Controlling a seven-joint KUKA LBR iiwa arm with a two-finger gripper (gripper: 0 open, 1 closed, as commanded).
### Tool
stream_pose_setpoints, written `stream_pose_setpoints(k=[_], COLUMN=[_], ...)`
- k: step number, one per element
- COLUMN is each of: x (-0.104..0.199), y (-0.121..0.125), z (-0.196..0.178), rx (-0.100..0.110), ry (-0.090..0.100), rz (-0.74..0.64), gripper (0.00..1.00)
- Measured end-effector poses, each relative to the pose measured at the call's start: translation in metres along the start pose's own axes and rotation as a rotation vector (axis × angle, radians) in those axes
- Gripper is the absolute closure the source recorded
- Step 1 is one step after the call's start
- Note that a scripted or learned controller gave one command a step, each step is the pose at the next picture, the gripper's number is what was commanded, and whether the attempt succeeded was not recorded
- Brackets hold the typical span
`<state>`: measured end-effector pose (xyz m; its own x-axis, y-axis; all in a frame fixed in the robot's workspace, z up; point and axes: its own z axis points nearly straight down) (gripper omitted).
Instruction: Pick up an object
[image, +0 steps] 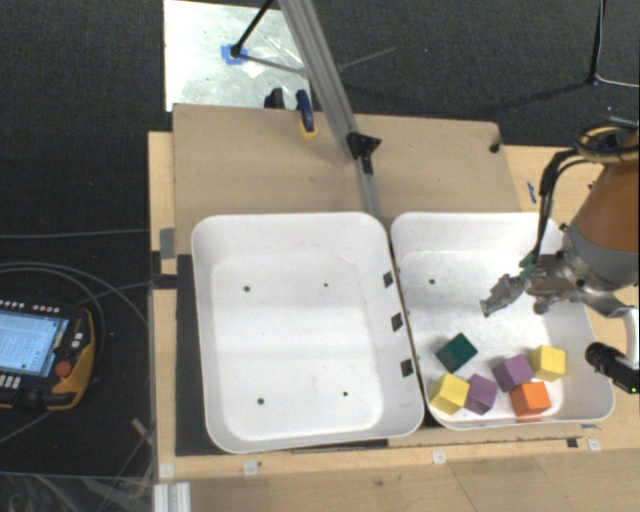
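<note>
- You are looking at a robotics lab, not a home.
- The bench (440, 140) is plain wood and carries two white bins (300, 330).
- A teach pendant (40, 345) with a lit screen lies on the dark carpet (80, 100), with cables around it.
- A metal pole (330, 90) rises over the bench.

Bench (250, 150): wooden, set on dark carpet.
Teach pendant (40, 345): laid on the floor left of the bench, screen lit blue.
Metal pole (330, 85): slanted across the bench's far edge.
Blue clamp (305, 110): fixed beside the pole.
</note>
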<state>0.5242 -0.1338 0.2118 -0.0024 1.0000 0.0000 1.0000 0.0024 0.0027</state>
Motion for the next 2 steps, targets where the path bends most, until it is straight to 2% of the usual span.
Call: stream_pose_setpoints(k=[1,2], x=[0.048,0.026], y=[-0.031,-0.039], z=[0.125,0.101], rx=[0.006,-0.001], ry=[0.002,-0.002], rz=[0.0,0.002], gripper=[0.0,0.0])
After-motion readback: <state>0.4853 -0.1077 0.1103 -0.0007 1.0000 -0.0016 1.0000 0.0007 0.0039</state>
